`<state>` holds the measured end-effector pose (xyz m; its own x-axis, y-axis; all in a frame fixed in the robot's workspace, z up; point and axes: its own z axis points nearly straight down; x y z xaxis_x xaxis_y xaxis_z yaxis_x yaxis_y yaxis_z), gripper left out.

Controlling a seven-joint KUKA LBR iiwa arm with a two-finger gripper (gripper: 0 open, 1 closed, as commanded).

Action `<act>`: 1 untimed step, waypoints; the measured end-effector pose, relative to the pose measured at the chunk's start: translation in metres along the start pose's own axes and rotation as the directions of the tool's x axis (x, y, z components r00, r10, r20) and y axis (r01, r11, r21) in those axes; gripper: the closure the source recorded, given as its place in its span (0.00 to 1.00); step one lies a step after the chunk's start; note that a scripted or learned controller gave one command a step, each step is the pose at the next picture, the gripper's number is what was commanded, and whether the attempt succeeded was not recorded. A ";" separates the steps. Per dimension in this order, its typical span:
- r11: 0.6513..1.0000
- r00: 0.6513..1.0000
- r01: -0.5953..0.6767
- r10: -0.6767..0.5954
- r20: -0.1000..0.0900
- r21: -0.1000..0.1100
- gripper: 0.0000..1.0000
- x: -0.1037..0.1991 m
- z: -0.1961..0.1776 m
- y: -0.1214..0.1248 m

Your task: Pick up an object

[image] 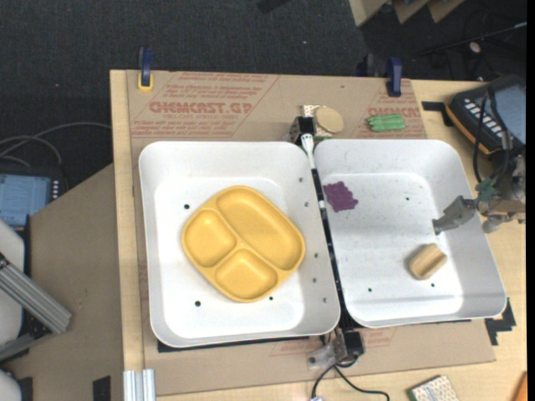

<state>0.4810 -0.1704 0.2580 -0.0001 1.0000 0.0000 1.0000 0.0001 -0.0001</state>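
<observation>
A tan block (426, 261) lies in the right bin (393, 312), near its right wall. A small flat purple piece (339, 196) rests in the same bin's upper left corner. A yellow three-compartment plate (242, 242) sits in the middle of the left bin (159, 170). My gripper (456, 214) reaches in over the right bin's right edge. It is up and to the right of the tan block, a short way apart from it, and its grey tip points left. Nothing is seen held in it.
On the cardboard behind the bins lie a green object (386, 123) and a round tan disc (329, 120). Blue clamps (145, 67) (394, 75) pin the board's far edge. Cables and a dark device (481, 119) crowd the right side.
</observation>
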 end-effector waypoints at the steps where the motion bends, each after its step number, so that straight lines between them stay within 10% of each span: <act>1: 1.000 1.000 0.006 -0.006 -0.005 0.008 0.00 0.054 0.086 0.023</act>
<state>0.5045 -0.1167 0.1725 -0.0058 1.0000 0.0047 1.0000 0.0058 -0.0076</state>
